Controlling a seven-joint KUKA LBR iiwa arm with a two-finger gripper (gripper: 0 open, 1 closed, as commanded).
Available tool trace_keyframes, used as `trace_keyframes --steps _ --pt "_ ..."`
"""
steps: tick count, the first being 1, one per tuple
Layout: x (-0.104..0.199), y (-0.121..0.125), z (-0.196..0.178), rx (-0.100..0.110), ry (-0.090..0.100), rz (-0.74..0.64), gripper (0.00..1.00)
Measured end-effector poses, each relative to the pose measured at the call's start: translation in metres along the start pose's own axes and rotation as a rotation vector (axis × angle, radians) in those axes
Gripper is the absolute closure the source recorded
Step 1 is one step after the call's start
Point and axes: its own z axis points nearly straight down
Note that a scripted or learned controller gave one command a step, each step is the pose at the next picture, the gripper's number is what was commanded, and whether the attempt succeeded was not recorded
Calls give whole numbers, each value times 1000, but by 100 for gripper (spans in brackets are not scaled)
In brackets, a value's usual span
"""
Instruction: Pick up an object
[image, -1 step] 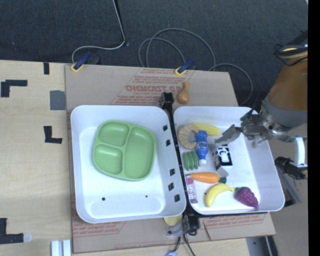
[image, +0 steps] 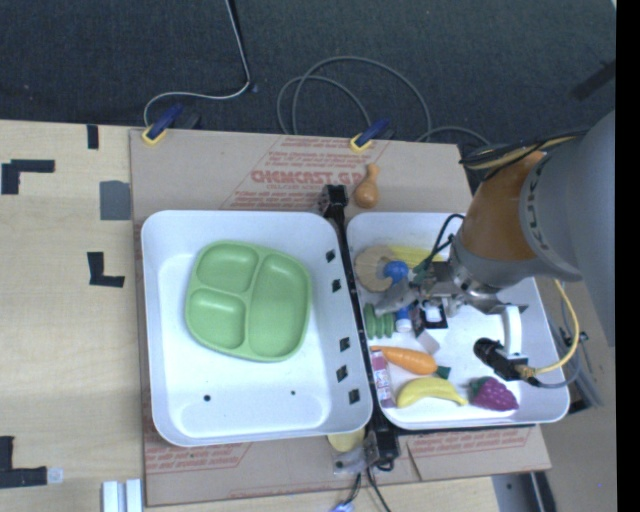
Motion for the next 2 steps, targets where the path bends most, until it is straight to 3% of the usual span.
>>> trace_keyframes --steps 1,2 --pt "2 1 -7 5 5 -1 100" --pt "91 -12 -91 1 5 -10 100"
